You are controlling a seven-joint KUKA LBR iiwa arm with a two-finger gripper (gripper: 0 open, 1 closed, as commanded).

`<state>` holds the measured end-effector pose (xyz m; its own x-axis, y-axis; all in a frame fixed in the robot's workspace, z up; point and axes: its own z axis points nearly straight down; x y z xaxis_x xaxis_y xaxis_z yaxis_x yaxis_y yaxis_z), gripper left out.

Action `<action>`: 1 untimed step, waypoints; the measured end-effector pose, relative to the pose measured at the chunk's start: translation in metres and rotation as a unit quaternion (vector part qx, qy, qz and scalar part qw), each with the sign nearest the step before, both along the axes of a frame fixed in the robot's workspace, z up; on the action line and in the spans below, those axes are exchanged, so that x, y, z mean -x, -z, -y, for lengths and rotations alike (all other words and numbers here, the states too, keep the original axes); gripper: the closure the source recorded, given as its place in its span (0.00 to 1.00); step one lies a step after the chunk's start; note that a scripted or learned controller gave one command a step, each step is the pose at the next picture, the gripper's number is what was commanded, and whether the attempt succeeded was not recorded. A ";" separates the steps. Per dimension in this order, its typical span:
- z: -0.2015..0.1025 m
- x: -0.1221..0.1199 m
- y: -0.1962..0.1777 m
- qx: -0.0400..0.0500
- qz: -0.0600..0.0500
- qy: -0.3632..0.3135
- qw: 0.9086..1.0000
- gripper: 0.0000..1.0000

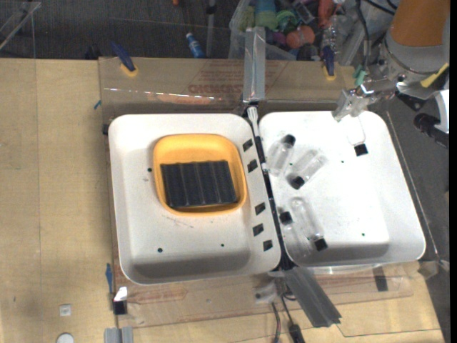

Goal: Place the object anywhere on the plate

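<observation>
The plate (200,148) sat in the left bin (128,191) — orange-yellow, with a dark ridged block (198,183) lying on it and covering most of its floor. The objects were all in the right bin (371,191): three clear bottles with black caps, one (280,151) near the divider (257,184), one (305,168) just beside it, one (305,224) lower down. None was on the plate.

The risks looked plain enough. The bottles were clear, round and lying flat, so they would likely roll or slip from a pinch, and the two upper ones lay close enough to be nudged together. A carried bottle might also clip the divider, or land on the block and roll off, since little bare plate showed.

The gripper (351,106) hung above the right bin's far edge — well apart from the bottles. It looked pale and blurred; whether it was apart or together I could not tell, and nothing was seen in it.
</observation>
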<state>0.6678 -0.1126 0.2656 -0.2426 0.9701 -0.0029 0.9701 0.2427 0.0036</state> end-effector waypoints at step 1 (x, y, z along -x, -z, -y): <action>0.007 0.001 0.013 -0.001 -0.003 -0.025 1.000 1.00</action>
